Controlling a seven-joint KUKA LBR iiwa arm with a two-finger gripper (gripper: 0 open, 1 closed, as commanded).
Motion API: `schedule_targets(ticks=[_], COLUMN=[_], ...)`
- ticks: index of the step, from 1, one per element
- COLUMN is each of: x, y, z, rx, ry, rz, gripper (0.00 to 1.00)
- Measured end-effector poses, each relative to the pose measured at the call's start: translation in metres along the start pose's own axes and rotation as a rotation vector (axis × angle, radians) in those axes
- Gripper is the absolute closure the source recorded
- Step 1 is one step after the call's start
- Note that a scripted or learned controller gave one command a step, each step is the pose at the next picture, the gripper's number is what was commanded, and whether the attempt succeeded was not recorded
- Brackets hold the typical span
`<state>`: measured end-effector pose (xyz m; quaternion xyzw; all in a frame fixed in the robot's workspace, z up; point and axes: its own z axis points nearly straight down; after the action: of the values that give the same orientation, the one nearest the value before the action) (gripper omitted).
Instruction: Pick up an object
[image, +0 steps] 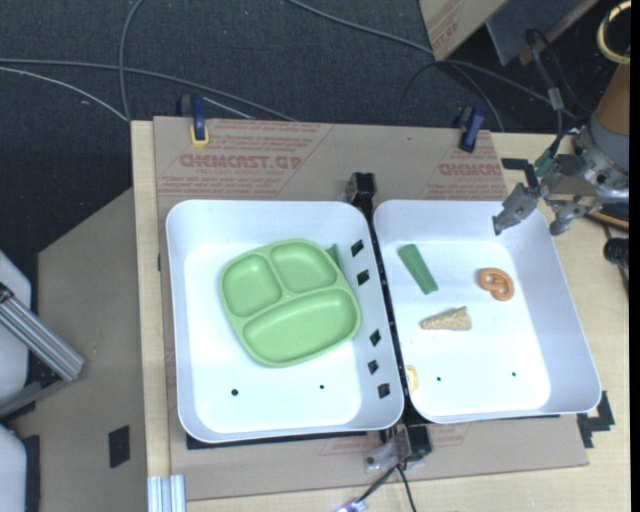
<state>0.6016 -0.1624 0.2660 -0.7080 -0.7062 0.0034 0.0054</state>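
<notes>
— Where is the arm?

— It comes in from the right, and its gripper hangs over the far right corner of the right bin, above the rim. Two fingers show, pointing down and toward the bin, splayed with a gap between them, so the jaws stand apart. Nothing is between them.

— What lies in the right bin?

— Three small things to pick from. A green stick lies slantwise in the far left part of that bin, near the divider between the bins. An orange ring-shaped piece sits to the right of the stick, nearest the gripper but apart from it. A tan wedge lies nearer the front of the bin, between the stick and the ring and below both. None of the three touch each other.

— And beside the right bin?

— The left bin touches it along the middle. It holds a green tray with three compartments, turned at a slant, lying flat.

— What carries the bins?

— A brown board on the table, with blue clamps at its far edge, beyond the right bin.
</notes>
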Motion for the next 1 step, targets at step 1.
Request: schedule_targets(ticks=[1], x=[0.0003], y=[0.0020], z=[-0.0067], rx=[-0.012], ry=[-0.002], rz=[-0.003], gripper=[0.00])
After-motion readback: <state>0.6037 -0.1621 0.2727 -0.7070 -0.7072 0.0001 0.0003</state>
